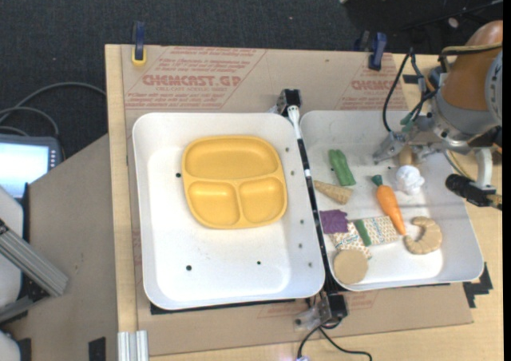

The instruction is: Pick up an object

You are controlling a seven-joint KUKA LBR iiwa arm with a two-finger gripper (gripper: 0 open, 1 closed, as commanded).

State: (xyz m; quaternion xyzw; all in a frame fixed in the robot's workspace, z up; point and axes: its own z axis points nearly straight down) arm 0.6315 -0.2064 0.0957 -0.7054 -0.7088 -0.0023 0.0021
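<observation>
Camera view is showing two white bins lying side by side on a bench, and everything is best placed from the carrot (389, 205) lying in the right bin (463, 265). Just up and to the right of the carrot, a small white crumpled object (410, 179) is sitting almost against its green top. Above that, the gripper (406, 146) is hanging over the bin's upper part at the end of the grey and orange arm (467, 88); its thin fingers are splaying apart and closing on nothing. Left of the carrot a green pickle-like piece (342, 168) is lying upright, with a tan cone-shaped piece (333, 191) just below it. Lower right of the carrot a croissant (423, 236) is resting, and lower left a purple piece (334, 221), a patterned wrapper (374, 232) and a round tan cookie (350, 266) are crowding together. Well to the carrot's left, the left bin (160, 271) is holding a yellow divided plate (234, 180).
</observation>
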